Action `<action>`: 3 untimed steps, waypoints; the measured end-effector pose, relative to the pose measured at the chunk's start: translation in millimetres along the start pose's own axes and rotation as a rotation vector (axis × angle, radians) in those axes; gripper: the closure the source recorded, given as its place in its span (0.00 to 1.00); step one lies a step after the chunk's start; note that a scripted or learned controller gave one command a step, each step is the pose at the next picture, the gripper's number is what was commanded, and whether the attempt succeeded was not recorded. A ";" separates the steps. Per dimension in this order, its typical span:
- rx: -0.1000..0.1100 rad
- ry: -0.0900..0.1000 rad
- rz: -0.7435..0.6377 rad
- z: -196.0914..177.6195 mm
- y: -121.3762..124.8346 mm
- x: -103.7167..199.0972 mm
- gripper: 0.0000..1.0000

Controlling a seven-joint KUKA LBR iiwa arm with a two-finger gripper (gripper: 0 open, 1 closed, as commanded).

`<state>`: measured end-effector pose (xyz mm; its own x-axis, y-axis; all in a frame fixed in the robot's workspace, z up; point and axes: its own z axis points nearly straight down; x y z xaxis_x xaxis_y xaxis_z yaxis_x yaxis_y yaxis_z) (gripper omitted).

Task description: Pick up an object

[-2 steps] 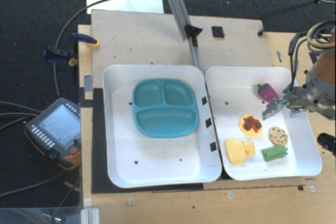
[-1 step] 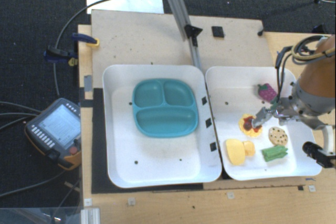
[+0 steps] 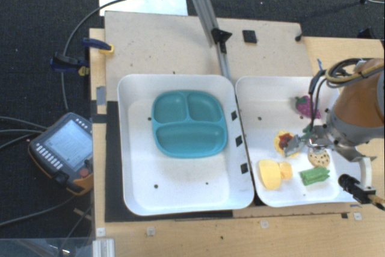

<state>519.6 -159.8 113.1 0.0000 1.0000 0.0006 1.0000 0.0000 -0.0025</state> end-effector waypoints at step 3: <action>-0.007 -0.002 -0.004 -100.6 2.8 -8.8 1.00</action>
<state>522.7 -168.6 213.7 -0.0041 1.0000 -0.0015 1.0000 0.0041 0.0048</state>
